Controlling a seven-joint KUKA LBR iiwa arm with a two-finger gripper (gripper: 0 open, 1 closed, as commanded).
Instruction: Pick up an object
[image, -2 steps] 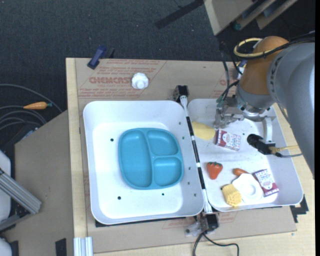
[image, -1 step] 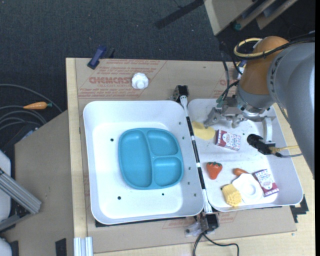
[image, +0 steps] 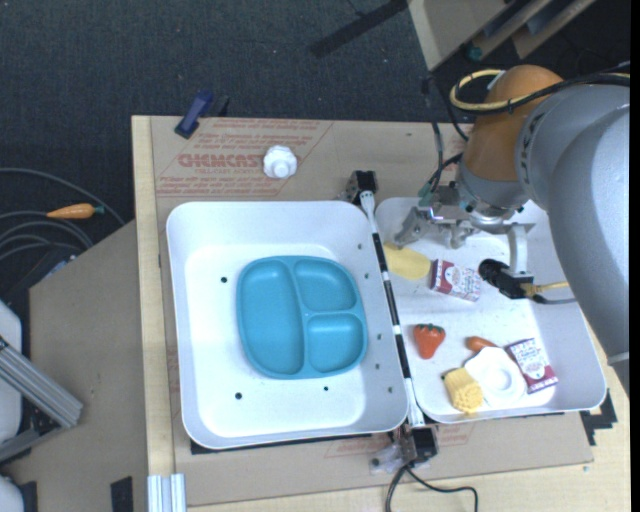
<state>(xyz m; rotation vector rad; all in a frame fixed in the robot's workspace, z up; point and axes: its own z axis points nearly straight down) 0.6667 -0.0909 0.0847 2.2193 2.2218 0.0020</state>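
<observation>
Blue moulded three-compartment plate fills the left bin; tool at right bin's far edge, grip unclear.

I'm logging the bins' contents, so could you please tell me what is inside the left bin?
The left bin holds a blue divided plate lying flat near its middle, with nothing visible in its three compartments. Whatever is beneath the plate is covered.

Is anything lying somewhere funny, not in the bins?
Yes. A small orange carrot-like toy lies on the dark floor left of the bench, and a white knob and blue piece sit on the cardboard behind the left bin.
</observation>
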